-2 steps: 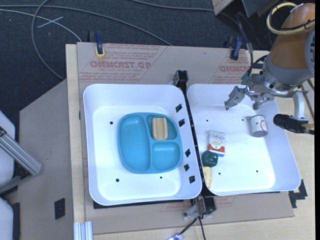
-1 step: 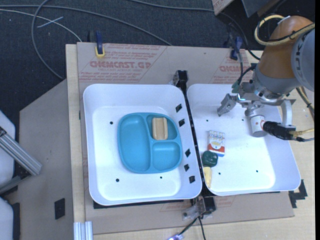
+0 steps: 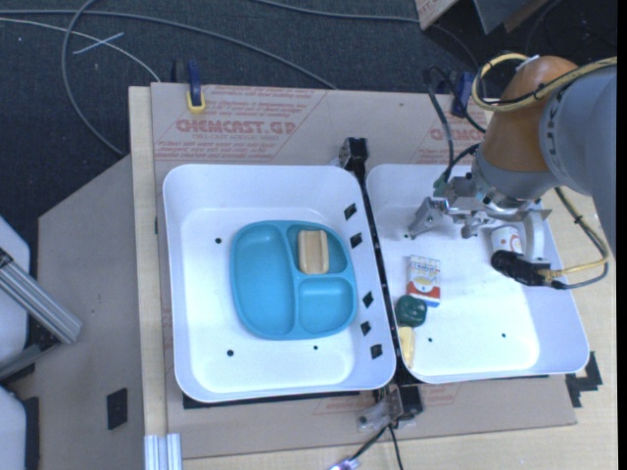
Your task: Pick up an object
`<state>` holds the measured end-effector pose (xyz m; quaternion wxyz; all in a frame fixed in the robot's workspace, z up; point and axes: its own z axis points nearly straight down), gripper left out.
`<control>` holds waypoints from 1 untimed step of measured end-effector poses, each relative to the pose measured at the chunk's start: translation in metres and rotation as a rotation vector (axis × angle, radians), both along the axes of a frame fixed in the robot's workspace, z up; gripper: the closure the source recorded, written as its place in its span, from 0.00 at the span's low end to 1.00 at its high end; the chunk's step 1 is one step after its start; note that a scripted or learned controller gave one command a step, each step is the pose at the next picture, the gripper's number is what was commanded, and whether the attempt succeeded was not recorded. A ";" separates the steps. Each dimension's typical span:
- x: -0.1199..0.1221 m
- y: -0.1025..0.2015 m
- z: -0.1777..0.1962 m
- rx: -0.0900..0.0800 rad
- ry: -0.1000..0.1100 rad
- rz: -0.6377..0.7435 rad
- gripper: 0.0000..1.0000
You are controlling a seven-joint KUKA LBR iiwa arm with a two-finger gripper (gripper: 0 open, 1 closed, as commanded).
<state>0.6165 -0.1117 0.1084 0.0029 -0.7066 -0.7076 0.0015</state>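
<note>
Approach step: grey two-finger gripper (image 3: 428, 219) is hovering over the right shallow white bin (image 3: 509, 346), prongs apparently apart, gripping nothing. Small white-and-red printed packet (image 3: 424, 280) is lying just below, near the bin's left wall. Next: descending onto it, then closing

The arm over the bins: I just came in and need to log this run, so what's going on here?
A grey and orange arm reaches in over the right bin, its gripper above the bin's far part with nothing visibly held. A small card packet, a green piece and a yellow piece lie near that bin's left wall. The left bin holds a blue divided plate with a tan block.
</note>
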 end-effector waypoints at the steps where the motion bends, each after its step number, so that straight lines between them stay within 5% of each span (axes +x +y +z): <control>1: 0.000 0.001 -0.025 -0.001 -0.001 -0.001 0.00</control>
